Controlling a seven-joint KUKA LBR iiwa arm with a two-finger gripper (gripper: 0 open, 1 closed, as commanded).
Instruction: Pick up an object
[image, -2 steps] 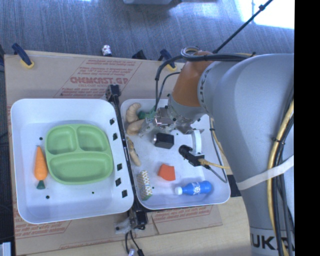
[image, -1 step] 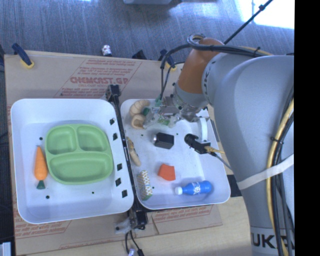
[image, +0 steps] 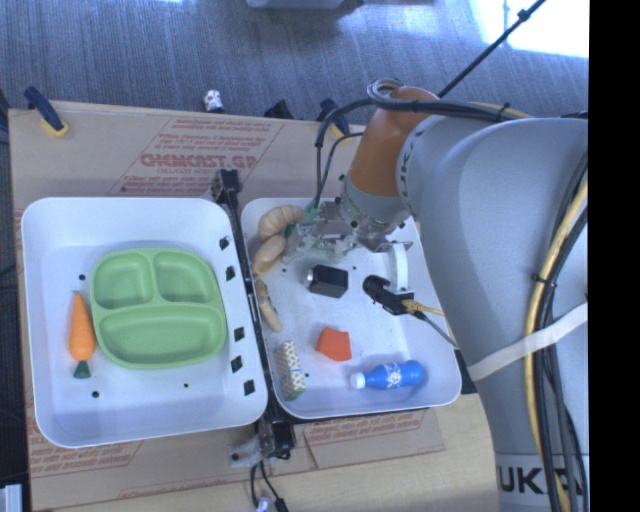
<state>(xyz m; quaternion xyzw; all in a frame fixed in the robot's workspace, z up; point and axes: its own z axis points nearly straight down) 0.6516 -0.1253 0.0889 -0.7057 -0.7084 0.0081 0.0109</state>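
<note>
My gripper (image: 318, 230) hangs low over the upper left part of the right bin (image: 440, 385), close beside a tan curved bread-like piece (image: 279, 217). A second tan piece (image: 268, 255) lies just below that one, by the bin's left wall. A small black block (image: 327, 280) rests on the bin floor just below the gripper. Further toward the front lie an orange wedge (image: 335, 344), a blue bottle (image: 392, 376) on its side and a patterned cylinder (image: 290, 368).
A thin tan piece (image: 266, 305) lies along the right bin's left wall. The left bin (image: 40, 400) holds a green divided plate (image: 158, 306) and an orange carrot (image: 81, 330) near its left wall. The grey arm (image: 500, 230) covers the right bin's right side.
</note>
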